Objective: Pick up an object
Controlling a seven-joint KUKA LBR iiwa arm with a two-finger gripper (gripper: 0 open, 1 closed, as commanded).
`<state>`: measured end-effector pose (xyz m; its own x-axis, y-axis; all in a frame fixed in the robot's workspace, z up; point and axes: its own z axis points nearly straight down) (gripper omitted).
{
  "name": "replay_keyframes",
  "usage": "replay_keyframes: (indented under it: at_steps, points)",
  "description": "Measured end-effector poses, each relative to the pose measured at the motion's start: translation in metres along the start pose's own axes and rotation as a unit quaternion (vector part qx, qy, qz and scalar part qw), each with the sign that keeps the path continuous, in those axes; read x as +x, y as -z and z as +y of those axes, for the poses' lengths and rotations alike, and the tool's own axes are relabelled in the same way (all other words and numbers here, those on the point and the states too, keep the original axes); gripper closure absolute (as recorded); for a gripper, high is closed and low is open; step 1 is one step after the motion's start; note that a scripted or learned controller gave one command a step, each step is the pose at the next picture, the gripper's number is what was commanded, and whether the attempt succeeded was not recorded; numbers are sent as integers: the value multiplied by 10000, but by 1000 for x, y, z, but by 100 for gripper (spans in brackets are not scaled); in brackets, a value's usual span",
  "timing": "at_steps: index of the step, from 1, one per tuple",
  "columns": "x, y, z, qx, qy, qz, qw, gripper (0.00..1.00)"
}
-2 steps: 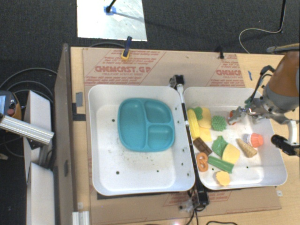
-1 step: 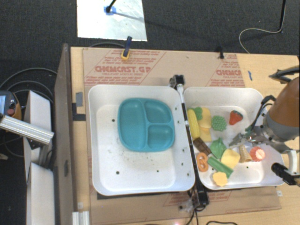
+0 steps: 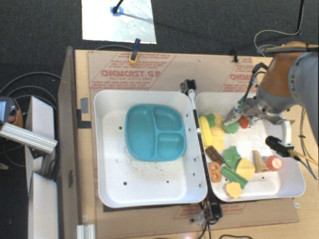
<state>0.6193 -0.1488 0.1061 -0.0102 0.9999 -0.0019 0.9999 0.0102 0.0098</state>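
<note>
The right bin (image 3: 294, 183) holds several toy foods. My gripper (image 3: 236, 116) hangs low over its far part, reaching in from the right. Its tip is right by a green leafy piece (image 3: 231, 128) and a small red piece (image 3: 243, 123); I cannot tell whether it touches either. A yellow corn cob (image 3: 203, 128) and a yellow lump (image 3: 218, 132) lie just left of it. Nearer the front lie a brown bar (image 3: 214, 155), an orange pretzel (image 3: 215, 172), a green pepper (image 3: 232, 157), a yellow wedge (image 3: 245, 168), a tan cone (image 3: 259, 161) and a red-orange piece (image 3: 273, 163).
The left bin (image 3: 107, 183) holds a teal divided plate (image 3: 154, 132). A ridge (image 3: 198, 143) where the two bins meet runs between them. A black fitting with cables (image 3: 279, 144) sits over the right bin's right side. A grey box and metal rail (image 3: 27, 136) stand off the bench's left.
</note>
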Motion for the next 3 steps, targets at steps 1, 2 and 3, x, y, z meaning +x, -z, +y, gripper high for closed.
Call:
replay_keyframes:
  at_steps: [1,2,3]
  points:
    - [-24,1,11,24,-39,2,10000,0]
    - [-16,-13,11,-19,-31,-13,10000,0]
    - [-16,-1,13,-49,-14,-19,10000,100]
